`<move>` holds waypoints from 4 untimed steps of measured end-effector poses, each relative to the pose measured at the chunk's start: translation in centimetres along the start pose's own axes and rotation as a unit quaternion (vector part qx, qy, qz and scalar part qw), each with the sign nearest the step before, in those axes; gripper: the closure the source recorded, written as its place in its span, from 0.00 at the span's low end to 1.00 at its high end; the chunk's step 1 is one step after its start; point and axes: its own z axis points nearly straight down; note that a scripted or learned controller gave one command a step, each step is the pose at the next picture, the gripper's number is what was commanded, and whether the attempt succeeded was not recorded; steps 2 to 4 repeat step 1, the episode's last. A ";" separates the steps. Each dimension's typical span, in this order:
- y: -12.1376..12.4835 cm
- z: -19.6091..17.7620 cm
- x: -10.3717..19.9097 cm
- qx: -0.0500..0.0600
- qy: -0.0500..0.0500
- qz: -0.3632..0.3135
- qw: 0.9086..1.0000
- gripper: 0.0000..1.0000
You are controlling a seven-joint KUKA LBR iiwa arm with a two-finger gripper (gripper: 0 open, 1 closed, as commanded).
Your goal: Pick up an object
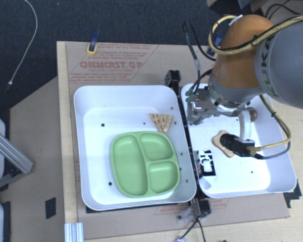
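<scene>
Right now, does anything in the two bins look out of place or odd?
Nothing looks damaged or spilled. The pizza slice lies on the left bin floor beside the green divided plate, not on it. The toast slice lies in the right bin.

The arm (288, 59) is a thick, rounded grey cylinder with a smooth matte shell. Next to that grey shell sits a bulging orange band (242, 49), glossy enough to catch a pale highlight on its top. Yellow cables (227, 47) loop around the orange band, with a touch of blue beside them. Below the band a grey metal wrist flange (227, 97) widens out, and a yellow cable (272, 146) trails from the flange's black fitting.
</scene>
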 end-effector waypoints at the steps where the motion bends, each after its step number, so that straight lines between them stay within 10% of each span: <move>1: -2.9 0.4 4.4 0.000 -0.001 0.001 1.000 1.00; 4: -2.9 0.4 4.4 0.000 -0.001 0.001 1.000 1.00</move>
